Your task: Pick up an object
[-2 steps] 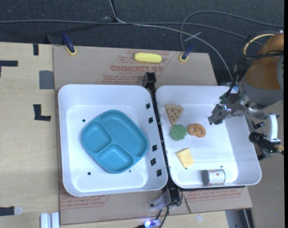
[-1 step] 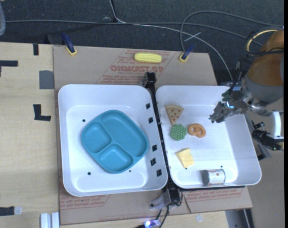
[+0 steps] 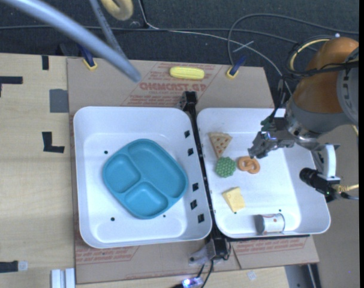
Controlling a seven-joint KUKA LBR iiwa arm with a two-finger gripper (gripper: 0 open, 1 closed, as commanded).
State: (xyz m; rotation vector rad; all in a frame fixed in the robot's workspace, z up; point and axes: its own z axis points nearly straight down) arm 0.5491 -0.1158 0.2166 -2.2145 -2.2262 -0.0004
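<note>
In the right bin (image 3: pixel 289 179) lie a tan waffle-like wedge (image 3: pixel 220 143), a green bumpy ball (image 3: pixel 225 167), a brown pretzel (image 3: pixel 249 165), a yellow cheese block (image 3: pixel 233 199) and a small grey-and-white can (image 3: pixel 270 222) on its side. My gripper (image 3: pixel 258 148) hangs over the bin just above and to the right of the pretzel, with nothing visibly between its fingers. The arm's orange band (image 3: pixel 328 71) rises behind it at the right.
The left bin (image 3: pixel 89 161) holds a blue divided plate (image 3: pixel 144 177). A yellow banana-like toy (image 3: pixel 186 72) lies on the cardboard behind the bins. Cables loop at the back right, and a grey pole crosses the top left.
</note>
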